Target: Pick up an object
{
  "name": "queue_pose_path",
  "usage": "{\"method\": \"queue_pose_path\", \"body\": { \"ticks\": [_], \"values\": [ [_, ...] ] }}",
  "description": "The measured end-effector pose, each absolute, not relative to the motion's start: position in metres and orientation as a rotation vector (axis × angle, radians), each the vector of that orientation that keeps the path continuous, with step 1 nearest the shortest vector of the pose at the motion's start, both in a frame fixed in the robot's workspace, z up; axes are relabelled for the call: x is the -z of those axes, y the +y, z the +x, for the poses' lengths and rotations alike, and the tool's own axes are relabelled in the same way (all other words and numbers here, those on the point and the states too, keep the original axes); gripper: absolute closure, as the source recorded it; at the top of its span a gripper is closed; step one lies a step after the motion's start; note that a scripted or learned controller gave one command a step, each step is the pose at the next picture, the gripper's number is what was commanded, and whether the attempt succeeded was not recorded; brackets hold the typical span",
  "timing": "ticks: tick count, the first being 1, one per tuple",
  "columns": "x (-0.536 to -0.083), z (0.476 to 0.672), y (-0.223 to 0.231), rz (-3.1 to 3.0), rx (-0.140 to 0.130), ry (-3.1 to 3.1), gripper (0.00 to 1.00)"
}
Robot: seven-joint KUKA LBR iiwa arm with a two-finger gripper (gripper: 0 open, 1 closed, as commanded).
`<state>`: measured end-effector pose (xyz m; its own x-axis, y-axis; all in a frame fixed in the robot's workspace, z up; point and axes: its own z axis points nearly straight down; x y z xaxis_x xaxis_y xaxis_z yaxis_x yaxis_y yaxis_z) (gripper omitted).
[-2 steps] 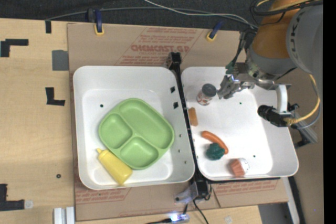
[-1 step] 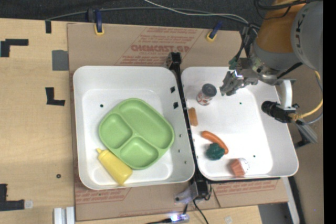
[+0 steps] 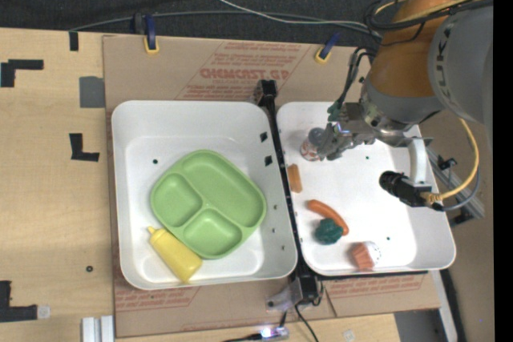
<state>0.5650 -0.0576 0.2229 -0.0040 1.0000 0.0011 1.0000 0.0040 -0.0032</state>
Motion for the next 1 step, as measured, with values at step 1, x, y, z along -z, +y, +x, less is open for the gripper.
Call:
{"method": "queue_pose_path", "body": {
  "ticks": [1],
  "values": [
    [-0.226,0.5361,-0.0026,-2.213,-0.003,-2.225,1.0]
  ]
}}
